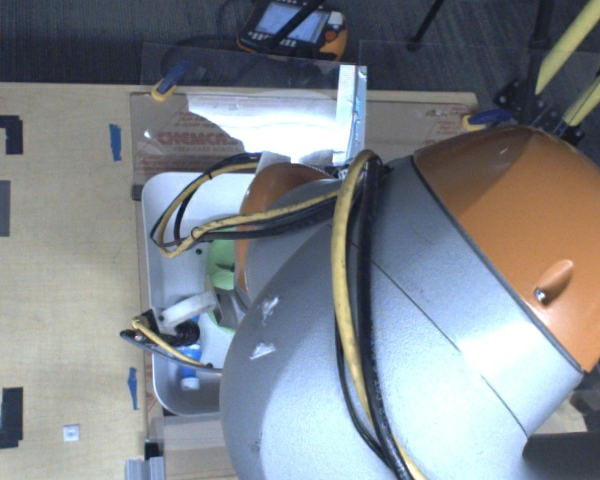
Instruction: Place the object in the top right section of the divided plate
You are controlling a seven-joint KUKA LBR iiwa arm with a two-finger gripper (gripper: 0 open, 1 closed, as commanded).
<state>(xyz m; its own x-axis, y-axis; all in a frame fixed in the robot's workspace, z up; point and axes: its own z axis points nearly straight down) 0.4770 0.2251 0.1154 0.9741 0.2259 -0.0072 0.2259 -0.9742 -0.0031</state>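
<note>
Arm (430,318) housing, grey with its orange band, covers most of the right side and hides the claw, so whether the claw is open or closed cannot be told, nor where exactly it sits. Black and yellow cables (195,230) loop over the left white bin (160,193) on the table (60,268). Inside that bin, past the arm's edge, lie a green object (221,265), a white piece (180,311) and something blue (189,353). The divided plate cannot be made out.

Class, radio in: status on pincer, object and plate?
Arm blocks most of bin. Pincer state unreadable. Green item beside arm. Plate sections hidden.
</note>
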